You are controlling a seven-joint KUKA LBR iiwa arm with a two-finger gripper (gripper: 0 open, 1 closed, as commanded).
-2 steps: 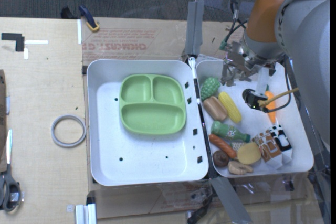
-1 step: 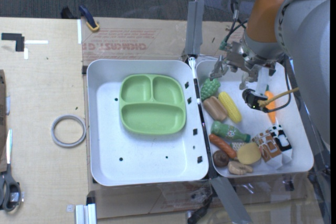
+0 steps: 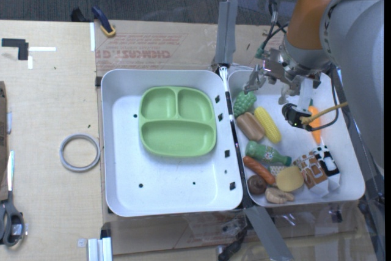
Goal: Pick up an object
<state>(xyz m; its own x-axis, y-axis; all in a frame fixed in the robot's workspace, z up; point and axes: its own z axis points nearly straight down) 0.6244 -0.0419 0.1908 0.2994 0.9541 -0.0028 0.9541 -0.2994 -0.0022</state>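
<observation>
While the arm [image 3: 342,15] reaches in from the right, the scene reads like this:

Toys: a heap in the right bin [image 3: 348,189], nothing lifted out.
Gripper [image 3: 272,79]: hovering over the bin's far end, above the green cluster [image 3: 244,102]; how its jaws stand I cannot tell, and nothing shows between them.
Corn [image 3: 267,124]: yellow, lying just beside the hot dog [image 3: 249,126].
Green bottle [image 3: 267,153]: on its side, near the middle of the heap.
Carrot [image 3: 259,170]: below the bottle, orange, slanted.
Near end: a yellow round piece [image 3: 289,180], a brown one [image 3: 256,185], a tan one [image 3: 279,195], all close together.
Carton [image 3: 311,169]: brown and white, by the bin's right side.
Left bin [image 3: 116,150]: holds a green divided plate [image 3: 178,120], flat, toward the far side.
Bench [image 3: 43,101]: a tape ring [image 3: 79,151] left of the bins, scissors [image 3: 11,217] at the edge.
</observation>
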